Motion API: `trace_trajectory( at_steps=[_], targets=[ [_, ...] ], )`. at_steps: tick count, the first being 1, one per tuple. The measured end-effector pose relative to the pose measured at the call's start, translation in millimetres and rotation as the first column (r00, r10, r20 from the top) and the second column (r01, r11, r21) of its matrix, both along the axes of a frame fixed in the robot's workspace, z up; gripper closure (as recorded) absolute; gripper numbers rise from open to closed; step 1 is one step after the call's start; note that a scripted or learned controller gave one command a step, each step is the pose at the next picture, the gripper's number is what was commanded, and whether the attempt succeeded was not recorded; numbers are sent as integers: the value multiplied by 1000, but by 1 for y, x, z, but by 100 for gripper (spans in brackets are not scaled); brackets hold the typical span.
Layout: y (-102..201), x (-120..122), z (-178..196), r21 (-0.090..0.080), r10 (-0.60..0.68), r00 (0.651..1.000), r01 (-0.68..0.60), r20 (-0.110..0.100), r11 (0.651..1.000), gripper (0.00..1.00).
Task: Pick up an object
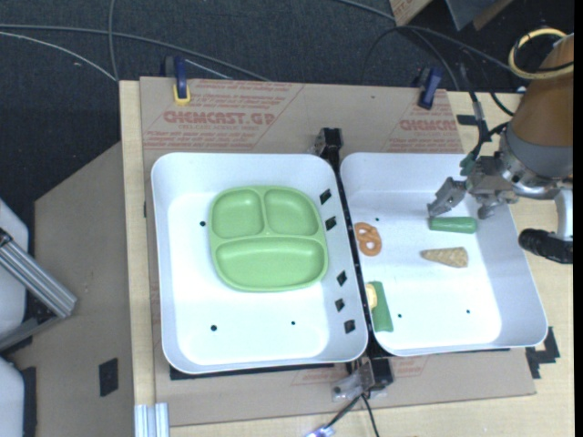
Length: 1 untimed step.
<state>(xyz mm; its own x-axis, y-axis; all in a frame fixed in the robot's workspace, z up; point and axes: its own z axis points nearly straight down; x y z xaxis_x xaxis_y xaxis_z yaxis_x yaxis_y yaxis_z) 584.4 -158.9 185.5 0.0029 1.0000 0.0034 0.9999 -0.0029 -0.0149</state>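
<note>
My gripper (466, 202) hangs over the upper right part of the right bin (510, 321), its two grey fingers spread apart and open. Just under the fingertips a small green pod-shaped piece (454, 227) lies on the bin floor; nothing sits between the fingers. A tan cone-shaped piece (445, 258) lies a little in front of the pod. An orange pretzel (368, 238) rests near the bin's left wall. A green stick with a yellow end (378, 306) lies against that same wall, nearer the front.
The left bin (182, 335) holds a green divided plate (267, 239) at its middle. A black divider with clips (339, 244) runs between the bins. Blue clamps (181, 78) grip the bench's far edge.
</note>
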Motion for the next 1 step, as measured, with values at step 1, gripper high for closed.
trace_trajectory(
  at_steps=[1],
  targets=[
    [0,3,7,-3,3,1000,-3,14,1000,0]
  ],
)
